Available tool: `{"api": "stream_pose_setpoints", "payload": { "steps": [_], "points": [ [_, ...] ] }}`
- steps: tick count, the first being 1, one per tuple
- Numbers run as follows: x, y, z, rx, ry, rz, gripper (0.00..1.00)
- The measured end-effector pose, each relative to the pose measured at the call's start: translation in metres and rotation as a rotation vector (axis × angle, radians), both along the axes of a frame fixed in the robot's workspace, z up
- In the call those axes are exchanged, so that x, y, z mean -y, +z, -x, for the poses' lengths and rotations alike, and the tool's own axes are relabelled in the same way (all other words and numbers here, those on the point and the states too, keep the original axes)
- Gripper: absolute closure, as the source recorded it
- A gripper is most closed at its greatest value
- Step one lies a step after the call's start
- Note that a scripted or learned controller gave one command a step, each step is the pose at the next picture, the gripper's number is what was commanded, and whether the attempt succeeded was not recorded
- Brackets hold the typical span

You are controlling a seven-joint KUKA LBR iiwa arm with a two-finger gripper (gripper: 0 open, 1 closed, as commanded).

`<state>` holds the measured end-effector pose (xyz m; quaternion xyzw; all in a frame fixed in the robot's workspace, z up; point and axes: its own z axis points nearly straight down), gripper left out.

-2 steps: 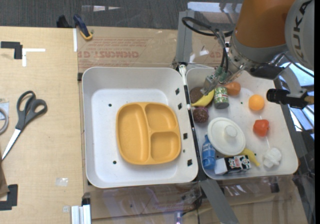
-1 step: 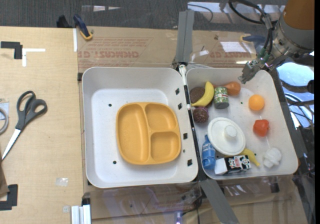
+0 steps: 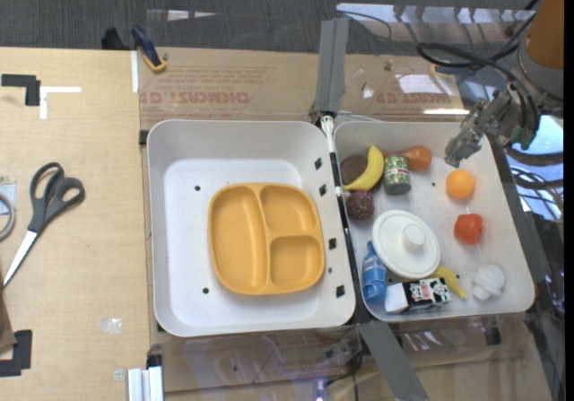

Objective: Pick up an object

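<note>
Camera view is giving you the left bin (image 3: 170,238) carrying a yellow divided plate (image 3: 266,237). The right bin (image 3: 511,238) is holding a white lid (image 3: 406,242), banana (image 3: 367,169) and orange ball (image 3: 460,184). The gripper (image 3: 461,146) is hanging just above that ball, gripping nothing; you cannot tell its opening.

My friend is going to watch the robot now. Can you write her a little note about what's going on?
Pincer: up over the right bin's far edge, near the orange ball. I see nothing between its fingers; open or shut is too blurry to tell.

Right bin: banana, green can, orange ball, red ball, white lid, blue bottle and more.

Left bin: a yellow divided plate.

Done: nothing picked up yet.

Left: go down, grab one thing, lift it. The orange ball looks closest.
</note>
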<state>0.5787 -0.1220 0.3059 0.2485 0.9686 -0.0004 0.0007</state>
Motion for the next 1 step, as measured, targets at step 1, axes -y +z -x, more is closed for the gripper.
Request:
{"api": "stream_pose_setpoints", "payload": {
  "steps": [1],
  "points": [
    [0.0628, 0.0211, -0.0637, 0.004, 0.233, 0.002, 1.00]
  ]
}}
